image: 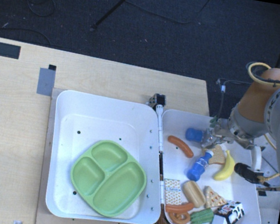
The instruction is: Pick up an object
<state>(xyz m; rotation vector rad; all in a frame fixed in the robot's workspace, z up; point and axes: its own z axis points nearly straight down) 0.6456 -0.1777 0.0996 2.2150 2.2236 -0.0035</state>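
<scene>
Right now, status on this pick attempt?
Hand low in right bin, among the toys. Blue bottle, banana crowd close. Green plate in left bin.

Green divided plate (108, 178) in left bin (69, 118); gripper (214, 139) low over toys in right bin (255, 220), beside blue bottle (199, 166).

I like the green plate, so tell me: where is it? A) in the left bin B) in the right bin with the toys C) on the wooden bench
A: the green plate lies flat inside the left bin, apart from the toys.
</scene>
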